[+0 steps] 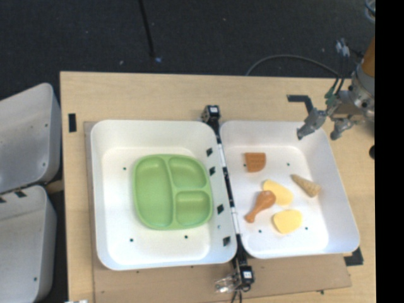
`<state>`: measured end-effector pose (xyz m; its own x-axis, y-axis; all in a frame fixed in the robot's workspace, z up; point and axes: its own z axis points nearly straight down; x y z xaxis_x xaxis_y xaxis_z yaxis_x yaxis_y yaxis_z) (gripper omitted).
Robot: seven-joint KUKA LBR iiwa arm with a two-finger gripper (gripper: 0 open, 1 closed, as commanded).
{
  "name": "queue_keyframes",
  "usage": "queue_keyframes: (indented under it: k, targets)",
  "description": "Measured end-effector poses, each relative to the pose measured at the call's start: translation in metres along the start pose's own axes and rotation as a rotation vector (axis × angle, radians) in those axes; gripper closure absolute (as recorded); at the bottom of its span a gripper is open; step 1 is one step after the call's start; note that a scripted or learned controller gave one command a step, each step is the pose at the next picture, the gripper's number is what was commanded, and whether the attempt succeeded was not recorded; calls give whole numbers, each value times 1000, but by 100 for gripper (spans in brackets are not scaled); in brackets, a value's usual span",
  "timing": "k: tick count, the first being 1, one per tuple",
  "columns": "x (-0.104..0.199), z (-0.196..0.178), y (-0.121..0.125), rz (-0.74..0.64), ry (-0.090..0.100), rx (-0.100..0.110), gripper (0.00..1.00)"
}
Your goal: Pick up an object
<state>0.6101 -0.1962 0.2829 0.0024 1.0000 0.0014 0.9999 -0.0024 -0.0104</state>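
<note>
Starting from the far right corner of the right bin point(338, 188), we judge the step in hand is the approach: we would pick one isolated piece, such as the cone point(305, 185) lying alone near the right wall, centre over it and descend straight, avoiding the cluster where the drumstick point(260, 206) touches a yellow piece point(279, 192). The gripper point(322, 126) hangs above the bin's rim with its two fingers point(308, 127) spread apart, holding nothing and touching nothing.
</note>
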Motion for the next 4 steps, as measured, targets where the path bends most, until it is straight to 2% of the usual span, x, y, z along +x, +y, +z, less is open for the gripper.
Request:
queue_keyframes:
  k: [1,3,4]
  targets:
    - [1,-7,2,-3,-2,-12,0]
    - [-6,116,-3,-2,-3,-7,0]
    - [-13,164,6,1,-3,-9,0]
